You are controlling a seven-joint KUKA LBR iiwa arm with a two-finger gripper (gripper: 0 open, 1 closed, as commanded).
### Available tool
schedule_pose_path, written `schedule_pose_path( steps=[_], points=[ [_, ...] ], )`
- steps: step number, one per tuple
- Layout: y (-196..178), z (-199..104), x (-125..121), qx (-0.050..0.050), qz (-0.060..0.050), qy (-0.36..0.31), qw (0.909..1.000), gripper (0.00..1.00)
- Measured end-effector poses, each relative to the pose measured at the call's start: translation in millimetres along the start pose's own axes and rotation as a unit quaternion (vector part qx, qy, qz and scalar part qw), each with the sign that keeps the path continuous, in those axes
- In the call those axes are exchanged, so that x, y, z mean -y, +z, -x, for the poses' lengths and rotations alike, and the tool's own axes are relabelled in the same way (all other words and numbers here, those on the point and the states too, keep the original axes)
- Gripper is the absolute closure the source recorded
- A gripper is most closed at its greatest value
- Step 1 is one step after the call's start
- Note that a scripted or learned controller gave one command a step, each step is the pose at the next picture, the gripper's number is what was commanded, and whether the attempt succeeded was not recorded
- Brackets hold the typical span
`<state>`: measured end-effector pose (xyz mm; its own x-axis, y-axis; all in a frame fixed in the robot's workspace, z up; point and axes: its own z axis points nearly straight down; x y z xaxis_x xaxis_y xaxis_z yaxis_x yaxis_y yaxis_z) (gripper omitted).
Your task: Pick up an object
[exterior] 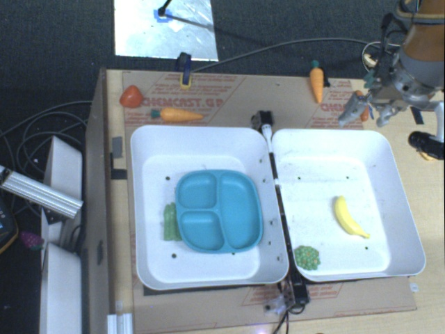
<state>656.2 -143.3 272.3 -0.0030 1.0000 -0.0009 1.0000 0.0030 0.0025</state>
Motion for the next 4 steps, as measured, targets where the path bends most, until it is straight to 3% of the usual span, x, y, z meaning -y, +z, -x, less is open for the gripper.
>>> schedule_pose_path(
  steps=[1, 2, 3, 4],
  points=[
    [66.6, 15.8, 60.2, 0.0, -0.001, 0.001, 1.0, 0.0],
    [187.7, 29.4, 75.7, 0.0, 0.0, 0.001, 1.0, 0.0],
    [187.8, 4.0, 113.0, -0.001, -0.001, 0.001, 1.0, 0.0],
    [177.3, 4.2, 112.2, 0.0, 0.0, 0.001, 1.0, 1.0]
  ],
)
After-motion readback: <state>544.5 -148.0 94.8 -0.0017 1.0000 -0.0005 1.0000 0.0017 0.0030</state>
